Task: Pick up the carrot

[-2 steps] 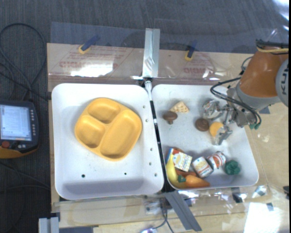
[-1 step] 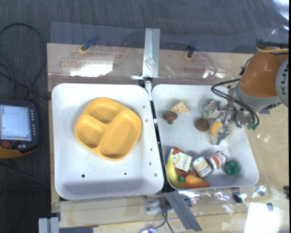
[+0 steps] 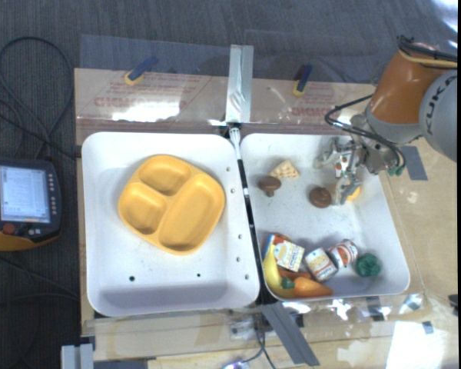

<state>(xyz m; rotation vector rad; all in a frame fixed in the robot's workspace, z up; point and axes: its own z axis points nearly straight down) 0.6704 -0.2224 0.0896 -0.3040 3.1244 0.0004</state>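
The carrot (image 3: 310,287) is a short orange piece, tapering toward the right, lying flat in the near left corner of the right bin (image 3: 388,229). It touches a yellow banana (image 3: 270,274) on its left, and a small carton (image 3: 289,254) with a printed label sits just behind it; the print is too small to read. Beside the carton are a second small labelled pack (image 3: 320,264) and a red-and-white can (image 3: 344,253), their writing also illegible, then a green broccoli piece (image 3: 367,265).

Farther back in the same bin lie a cracker-like wedge (image 3: 286,170) and two brown pieces (image 3: 270,184) (image 3: 320,197). The gripper (image 3: 346,177) hangs over the bin's far right part, well apart from the carrot; how far its fingers are spread cannot be told. A yellow sectioned plate (image 3: 171,203) sits in the left bin (image 3: 107,283).
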